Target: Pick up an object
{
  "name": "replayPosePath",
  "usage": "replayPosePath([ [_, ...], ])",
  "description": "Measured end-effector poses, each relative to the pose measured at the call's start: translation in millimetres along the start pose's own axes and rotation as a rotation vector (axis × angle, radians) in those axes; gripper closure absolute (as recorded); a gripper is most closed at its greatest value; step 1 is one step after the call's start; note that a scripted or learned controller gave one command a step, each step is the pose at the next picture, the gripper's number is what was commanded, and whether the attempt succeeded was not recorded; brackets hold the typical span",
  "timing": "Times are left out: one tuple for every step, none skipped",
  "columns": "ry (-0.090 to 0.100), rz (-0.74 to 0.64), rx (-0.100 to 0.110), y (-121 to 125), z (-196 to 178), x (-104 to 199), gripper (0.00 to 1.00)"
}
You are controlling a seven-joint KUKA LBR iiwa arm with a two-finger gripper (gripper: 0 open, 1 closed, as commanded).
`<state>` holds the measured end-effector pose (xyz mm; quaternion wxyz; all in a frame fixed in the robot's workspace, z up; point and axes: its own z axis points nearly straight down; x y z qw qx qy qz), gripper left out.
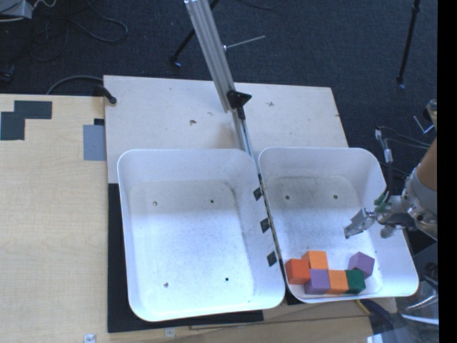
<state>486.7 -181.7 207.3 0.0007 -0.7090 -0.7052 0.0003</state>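
Several small blocks lie clustered in the near corner of the right bin (314,166): an orange-red block (297,271), an orange block (317,260), a purple block (318,281), another orange block (338,281), a green block (355,280) and a purple block (362,264). My gripper (364,222) hangs at the right side of that bin, above and to the right of the cluster. Its fingers are spread, and nothing sits between them.
The left bin (136,170) stands beside the right one, with a row of black clips (263,224) on the divide between them. A slanted aluminium rail (214,56) rises from the back of the bench. Light wooden tabletop (50,227) lies to the left.
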Motion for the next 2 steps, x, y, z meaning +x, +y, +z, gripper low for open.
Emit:
replayPosePath([
  [0.0, -0.008, -0.002, 81, 24, -9, 0.0],
  [0.001, -0.009, 0.0, 181, 101, 9, 0.0],
])
